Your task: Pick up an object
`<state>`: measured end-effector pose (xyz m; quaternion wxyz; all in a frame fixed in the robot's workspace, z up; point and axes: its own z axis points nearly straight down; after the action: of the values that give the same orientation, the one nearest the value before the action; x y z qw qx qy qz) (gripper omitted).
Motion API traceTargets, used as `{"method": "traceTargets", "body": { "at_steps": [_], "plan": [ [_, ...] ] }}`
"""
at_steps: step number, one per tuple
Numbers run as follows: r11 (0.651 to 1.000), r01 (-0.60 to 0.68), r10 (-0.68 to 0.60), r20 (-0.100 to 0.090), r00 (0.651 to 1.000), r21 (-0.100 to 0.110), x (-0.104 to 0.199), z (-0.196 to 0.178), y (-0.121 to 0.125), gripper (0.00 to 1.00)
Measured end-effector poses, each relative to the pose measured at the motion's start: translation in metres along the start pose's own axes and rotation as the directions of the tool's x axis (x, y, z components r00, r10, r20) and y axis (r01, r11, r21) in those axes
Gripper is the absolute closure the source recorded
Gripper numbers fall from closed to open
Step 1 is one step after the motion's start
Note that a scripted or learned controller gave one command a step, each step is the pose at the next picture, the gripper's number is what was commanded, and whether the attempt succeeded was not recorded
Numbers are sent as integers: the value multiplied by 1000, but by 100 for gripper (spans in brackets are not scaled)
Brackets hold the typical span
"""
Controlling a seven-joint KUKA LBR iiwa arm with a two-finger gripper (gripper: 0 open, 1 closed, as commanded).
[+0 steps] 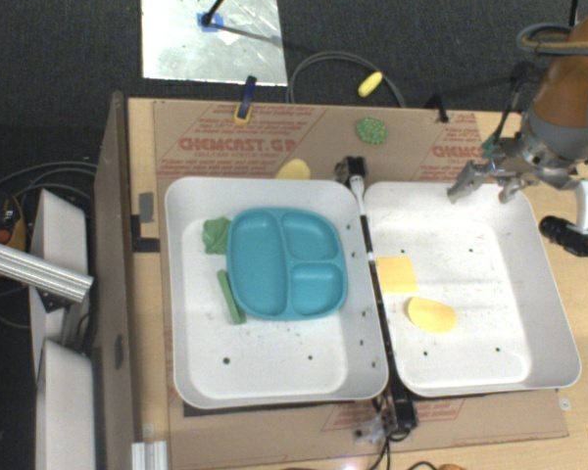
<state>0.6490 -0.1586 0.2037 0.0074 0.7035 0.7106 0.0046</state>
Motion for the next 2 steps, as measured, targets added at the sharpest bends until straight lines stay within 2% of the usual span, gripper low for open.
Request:
{"method": "traceTargets", "body": {
  "at_steps": [1, 2],
  "plan": [
    [1000, -11, 11, -6, 1000, 27, -9, 113, -54, 0],
    [1000, -5, 6, -3, 1000, 12, 10, 36, -74, 0]
  ]
}}
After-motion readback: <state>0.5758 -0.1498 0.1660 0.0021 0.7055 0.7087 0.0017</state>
